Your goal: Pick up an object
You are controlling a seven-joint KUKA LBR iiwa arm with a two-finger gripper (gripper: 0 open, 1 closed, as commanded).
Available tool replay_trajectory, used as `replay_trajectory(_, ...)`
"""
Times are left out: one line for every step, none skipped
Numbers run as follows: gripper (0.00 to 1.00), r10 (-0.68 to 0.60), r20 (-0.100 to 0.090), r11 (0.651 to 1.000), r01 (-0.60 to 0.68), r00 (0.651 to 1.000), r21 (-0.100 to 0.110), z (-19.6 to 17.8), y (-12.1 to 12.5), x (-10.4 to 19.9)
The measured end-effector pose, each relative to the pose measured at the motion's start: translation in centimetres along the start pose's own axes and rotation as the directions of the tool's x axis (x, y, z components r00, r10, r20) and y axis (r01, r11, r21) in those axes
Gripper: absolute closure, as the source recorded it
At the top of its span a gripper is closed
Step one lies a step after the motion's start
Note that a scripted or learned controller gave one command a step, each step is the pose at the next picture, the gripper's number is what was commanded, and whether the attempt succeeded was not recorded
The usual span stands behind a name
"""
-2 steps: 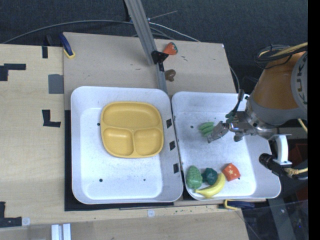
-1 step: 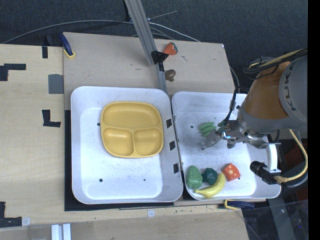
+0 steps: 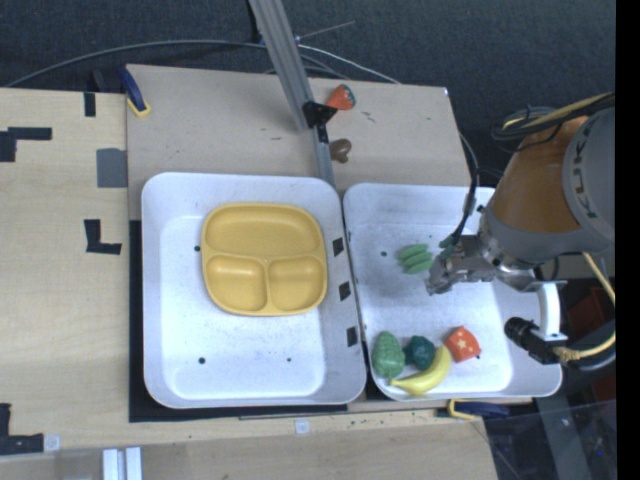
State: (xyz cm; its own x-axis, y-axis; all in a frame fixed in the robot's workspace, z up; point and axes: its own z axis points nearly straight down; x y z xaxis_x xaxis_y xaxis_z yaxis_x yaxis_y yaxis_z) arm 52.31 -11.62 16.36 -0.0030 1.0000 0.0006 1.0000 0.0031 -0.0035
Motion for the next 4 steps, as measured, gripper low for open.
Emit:
replay_trajectory(1.00,0.002,0.001,1.000,-0.002,1.000,-0.006,-4.2,0.1,0.0)
replay_trajectory(1.00,0.001,0.001,1.000,-0.001,1.000,-0.007,-8.9,1.0,0.3)
replay_trajectory(1.00,0.001,0.001,1.000,-0.001,1.000,-0.007,-12.7,1.1,0.3)
replay_trajectory(1.00,-0.002,0.000,1.000,0.002,1.000,0.000,-10.5,1.9,5.1)
